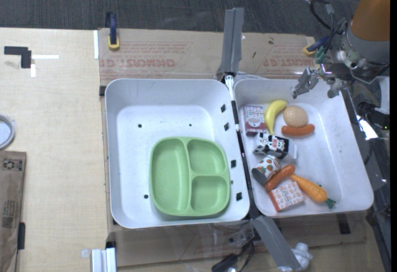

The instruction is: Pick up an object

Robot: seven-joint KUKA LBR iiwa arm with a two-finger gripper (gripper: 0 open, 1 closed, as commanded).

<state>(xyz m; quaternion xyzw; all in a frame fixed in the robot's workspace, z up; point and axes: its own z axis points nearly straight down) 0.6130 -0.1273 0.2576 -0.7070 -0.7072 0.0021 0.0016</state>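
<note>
The right bin (347, 140) holds several toy foods. Among them are a yellow banana (273, 114), a tan round bun (295, 116), a red sausage (298, 130) and a pink carton (253, 119). Nearer the front lie a black and white packet (273, 142), a small can (267, 166), a second sausage (280, 176), an orange carrot (312, 189) and a red patterned box (286, 195). My gripper (319, 85) hangs above the bin's far right corner, open, with nothing between its fingers. It is up and to the right of the bun.
The left bin (124, 140) carries a green divided plate (189, 176). A grey divider post (232, 41) stands at the back between the bins. Cables (322, 13) trail by the arm's wrist. A tape roll (5, 133) lies at the far left of the bench.
</note>
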